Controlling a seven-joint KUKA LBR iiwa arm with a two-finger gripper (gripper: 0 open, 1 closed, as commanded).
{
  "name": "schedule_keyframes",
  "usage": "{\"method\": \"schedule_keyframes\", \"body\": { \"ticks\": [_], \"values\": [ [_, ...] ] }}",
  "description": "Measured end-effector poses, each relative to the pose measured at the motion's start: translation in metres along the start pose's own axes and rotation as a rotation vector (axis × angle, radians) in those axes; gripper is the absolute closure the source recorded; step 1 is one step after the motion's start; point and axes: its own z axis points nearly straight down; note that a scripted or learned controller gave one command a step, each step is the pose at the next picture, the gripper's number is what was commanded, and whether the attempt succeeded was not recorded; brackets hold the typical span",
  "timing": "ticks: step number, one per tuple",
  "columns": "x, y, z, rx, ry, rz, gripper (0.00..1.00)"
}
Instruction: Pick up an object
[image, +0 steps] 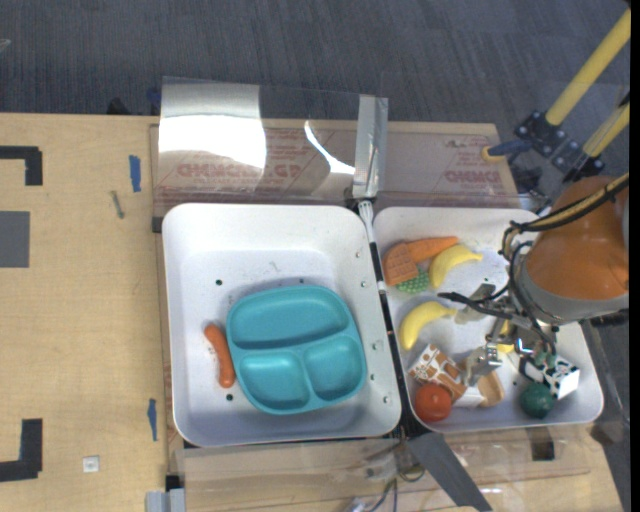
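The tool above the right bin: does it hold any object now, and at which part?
It cannot be told. The tool hangs low over the right bin, among the toy foods near a banana, but nothing is visibly gripped.

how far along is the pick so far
Early stage. The arm has reached over the right bin, and the tool hangs low among the toy food near a banana. Nothing visibly sits between its fingers, so gripping and lifting remain.

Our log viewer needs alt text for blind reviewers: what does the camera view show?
The gripper hangs low in the right bin among toy food: two bananas, a carrot, a tomato. The left bin holds a teal divided plate beside a sausage.
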Motion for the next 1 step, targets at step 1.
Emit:
{"method": "schedule_keyframes", "body": {
  "ticks": [1],
  "values": [
    [-0.0618, 0.0407, -0.0369, -0.004, 0.020, 0.093, 0.00]
  ]
}}
